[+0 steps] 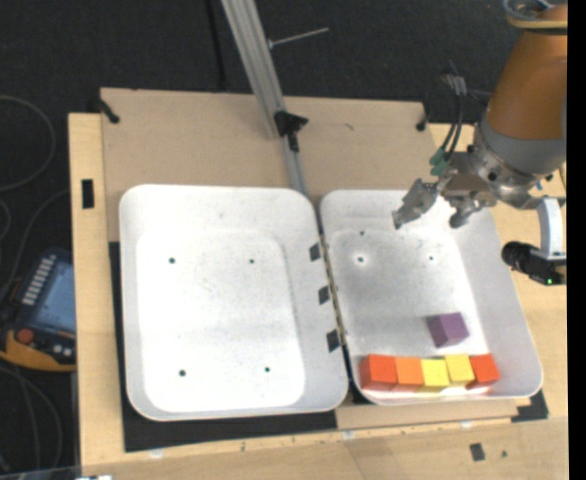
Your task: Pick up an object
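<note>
A small purple block [447, 328] lies in the right bin [373, 298], toward its near right side. Along that bin's near edge sits a row of orange and yellow blocks [429, 370], side by side. My gripper [435, 211] hangs over the far part of the right bin, well above and behind the purple block. Its two fingers are spread apart, open, with nothing between them.
The left bin [218, 298] lies beside the right one, joined by small black clips along the shared edge. A slanted metal rail [261, 68] rises from the back of the bench. Cables and a handheld pendant [43, 308] lie left of the bench.
</note>
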Available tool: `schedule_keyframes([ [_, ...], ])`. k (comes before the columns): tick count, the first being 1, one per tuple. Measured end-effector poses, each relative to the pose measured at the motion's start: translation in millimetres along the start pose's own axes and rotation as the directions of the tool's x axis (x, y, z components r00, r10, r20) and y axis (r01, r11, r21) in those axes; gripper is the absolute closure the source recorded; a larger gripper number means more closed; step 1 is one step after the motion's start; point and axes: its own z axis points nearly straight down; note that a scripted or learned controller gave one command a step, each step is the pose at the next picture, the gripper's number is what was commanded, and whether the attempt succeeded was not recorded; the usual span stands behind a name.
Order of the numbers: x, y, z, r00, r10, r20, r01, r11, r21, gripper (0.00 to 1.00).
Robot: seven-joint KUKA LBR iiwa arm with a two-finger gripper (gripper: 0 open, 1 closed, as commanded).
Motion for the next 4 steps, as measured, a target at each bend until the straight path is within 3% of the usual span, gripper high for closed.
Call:
schedule_keyframes([
  [1,0,19,8,1.0,-0.004,0.001,0.004,1.0,0.001,0.0],
  [2,-30,-51,180,1.0,0.001,-0.001,-0.001,1.0,0.01,0.0],
  [3,-93,-81,66,1.0,0.003,0.006,-0.003,1.0,-0.007,0.0],
  [4,-70,-76,176,1.0,0.0,-0.002,0.0,1.0,0.008,0.0],
])
